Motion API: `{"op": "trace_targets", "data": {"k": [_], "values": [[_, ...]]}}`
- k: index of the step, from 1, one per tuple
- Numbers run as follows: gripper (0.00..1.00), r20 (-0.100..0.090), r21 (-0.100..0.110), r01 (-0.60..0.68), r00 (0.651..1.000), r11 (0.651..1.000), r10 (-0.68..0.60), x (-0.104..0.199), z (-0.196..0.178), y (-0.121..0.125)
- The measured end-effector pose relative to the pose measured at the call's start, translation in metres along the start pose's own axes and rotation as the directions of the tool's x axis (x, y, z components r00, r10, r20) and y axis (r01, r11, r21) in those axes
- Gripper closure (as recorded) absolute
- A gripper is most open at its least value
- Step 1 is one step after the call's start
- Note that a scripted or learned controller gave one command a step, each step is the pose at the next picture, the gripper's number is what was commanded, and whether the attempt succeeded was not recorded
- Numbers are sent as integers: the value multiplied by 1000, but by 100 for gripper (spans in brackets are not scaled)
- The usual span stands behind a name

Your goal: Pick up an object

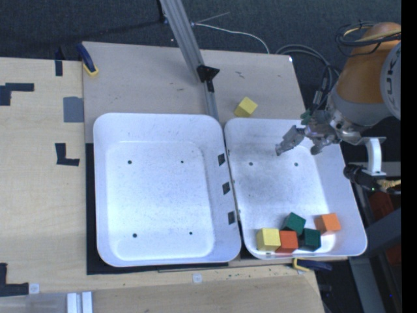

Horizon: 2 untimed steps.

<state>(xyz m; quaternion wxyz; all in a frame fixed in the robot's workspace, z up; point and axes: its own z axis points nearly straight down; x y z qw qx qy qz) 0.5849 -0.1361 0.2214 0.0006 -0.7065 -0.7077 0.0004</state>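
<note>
The claw (301, 143) hangs over the far part of the right bin (273, 181), its two fingers spread apart with nothing between them and touching no block. At that bin's near edge sit a yellow block (267, 238), a red block (287, 240), two green blocks (294, 222) and an orange block (328, 223), bunched closely. The middle of the bin lies bare. The left bin (159, 188) holds no blocks. Another yellow cube (245, 107) rests on the worktop (143, 77), just beyond the right bin's far rim.

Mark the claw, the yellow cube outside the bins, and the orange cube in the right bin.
claw (301, 143), camera view, midway between fingertips
yellow cube (246, 107), camera view, top face
orange cube (329, 222), camera view, top face
</note>
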Motion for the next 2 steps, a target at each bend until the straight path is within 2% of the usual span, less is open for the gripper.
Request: {"op": "trace_targets", "data": {"k": [1, 2], "values": [[0, -1, 7, 1, 1000, 1000, -1, 26, 120, 34], [0, -1, -10, 6, 1000, 1000, -6, 92, 24, 65]]}}
